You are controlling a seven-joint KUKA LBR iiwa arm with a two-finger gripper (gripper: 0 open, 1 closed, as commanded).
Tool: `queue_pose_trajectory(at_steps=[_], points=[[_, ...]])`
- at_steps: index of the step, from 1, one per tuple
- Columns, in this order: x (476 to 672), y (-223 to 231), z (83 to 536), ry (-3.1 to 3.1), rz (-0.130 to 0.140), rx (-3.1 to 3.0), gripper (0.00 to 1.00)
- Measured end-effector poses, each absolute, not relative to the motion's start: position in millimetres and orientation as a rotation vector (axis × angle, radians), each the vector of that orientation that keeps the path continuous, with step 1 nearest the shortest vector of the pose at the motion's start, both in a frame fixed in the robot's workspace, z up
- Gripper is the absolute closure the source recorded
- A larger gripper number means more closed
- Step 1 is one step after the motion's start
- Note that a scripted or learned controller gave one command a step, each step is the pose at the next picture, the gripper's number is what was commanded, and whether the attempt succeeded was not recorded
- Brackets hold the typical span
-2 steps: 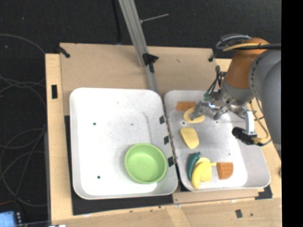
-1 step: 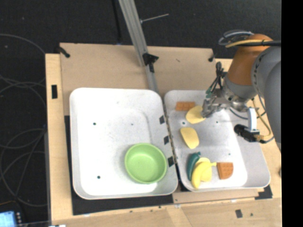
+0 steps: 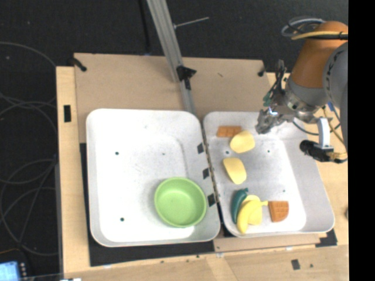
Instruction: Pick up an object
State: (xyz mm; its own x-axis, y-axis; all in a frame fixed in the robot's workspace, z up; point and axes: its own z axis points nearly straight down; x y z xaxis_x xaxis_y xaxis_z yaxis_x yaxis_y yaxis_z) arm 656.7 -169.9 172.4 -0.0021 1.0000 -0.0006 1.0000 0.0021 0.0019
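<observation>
Yellow piece (image 3: 242, 142) lay in the right bin (image 3: 304, 183) just beside my gripper (image 3: 266, 123), which hovered at the bin's back edge; whether it was open I could not tell. I judged a short, square descent over it best, clear of the orange block (image 3: 228, 132)

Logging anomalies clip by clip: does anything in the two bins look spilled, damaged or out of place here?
Nothing stands out. The green bowl sits upright in the left bin. The right bin holds loose yellow pieces, two orange blocks and a teal item, all inside the rim. The gripper is above that bin's far edge.
</observation>
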Motion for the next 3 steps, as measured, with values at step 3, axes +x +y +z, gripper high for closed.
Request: queue_pose_trajectory(at_steps=[3], points=[[658.3,-65,203,2.230,0.002,2.215,1.00]])
